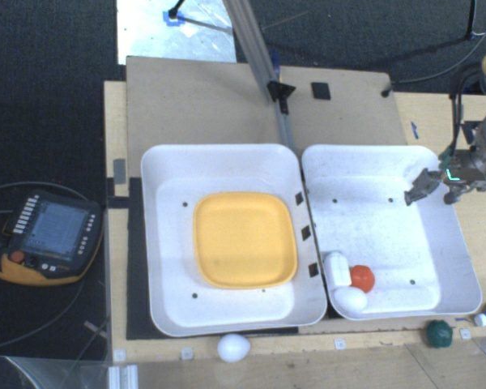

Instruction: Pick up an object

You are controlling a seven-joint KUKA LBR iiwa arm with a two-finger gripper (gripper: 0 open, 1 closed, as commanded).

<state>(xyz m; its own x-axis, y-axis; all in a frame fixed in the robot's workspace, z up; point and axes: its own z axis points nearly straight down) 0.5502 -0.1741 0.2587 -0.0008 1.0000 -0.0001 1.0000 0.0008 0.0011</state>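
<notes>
Hovering over the right bin (389, 217) near its far right corner, the gripper (437, 186) comes in from the right edge of the view; its fingers (421, 186) look spread apart w/ nothing between them, though they're small and a bit blurred. Objects in the right bin sit bunched at its near left corner: a white capsule-like piece (336, 267) against the left wall, an orange-red ball (362, 278) touching it on the right, and a white egg-shaped object (349, 300) just in front of both, approx. at the near rim. All three are well apart from the gripper. Left bin (166, 217) carries a yellow square plate (245, 239), roughly centred. Outside the bins, on the bench: a white egg (233, 348) just past the left bin's near edge, a dark green ball (439, 333) near the right bin's near right corner. A teach pendant (47, 235) lies off the bench's left side.
</notes>
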